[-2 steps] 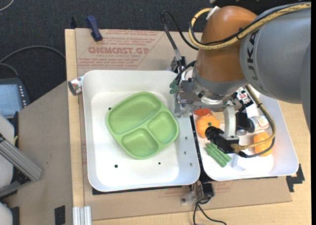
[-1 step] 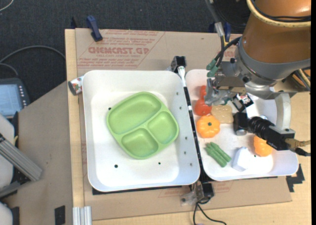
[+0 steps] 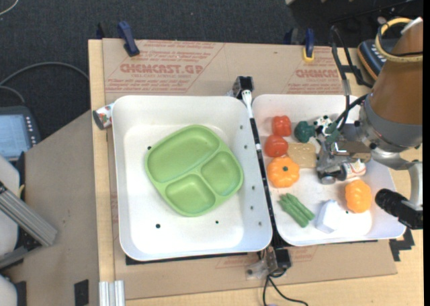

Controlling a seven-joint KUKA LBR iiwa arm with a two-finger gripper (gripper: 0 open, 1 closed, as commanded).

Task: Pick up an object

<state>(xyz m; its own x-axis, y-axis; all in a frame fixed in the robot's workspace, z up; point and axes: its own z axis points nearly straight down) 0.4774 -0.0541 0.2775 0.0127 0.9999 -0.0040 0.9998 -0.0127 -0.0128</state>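
Nearest the camera, the tabletop (image 3: 201, 268) is showing as a brown cardboard-like sheet with red print along its far side. Two shallow white bins are sitting on it side by side, touching along their inner rims. The left bin (image 3: 134, 231) is holding one thing: a green divided plate (image 3: 193, 169), smooth plastic with three rounded compartments, lying flat and turned at an angle.

The right bin (image 3: 295, 234) is carrying the pickable objects. At its near edge, one pale, blocky white-and-lavender piece (image 3: 328, 216) is lying just beside one ribbed green vegetable toy (image 3: 296, 209). One orange rounded fruit (image 3: 357, 196) is resting near the right rim. Further in, one orange pumpkin (image 3: 283, 172) with a green stem is sitting beside the shared rim, and one flat tan piece (image 3: 302, 156) is lying just behind it. Two red toys are lining up beyond: a round one (image 3: 275, 146) and a squarer one (image 3: 281, 125). One dark green toy (image 3: 304, 131) is lying near the far side.

The pincer (image 3: 329, 171) is hanging low over the right bin, between the tan piece and the orange fruit; whether it is open, closed or gripping anything cannot be told. The grey arm (image 3: 396, 123) is reaching in from the right.
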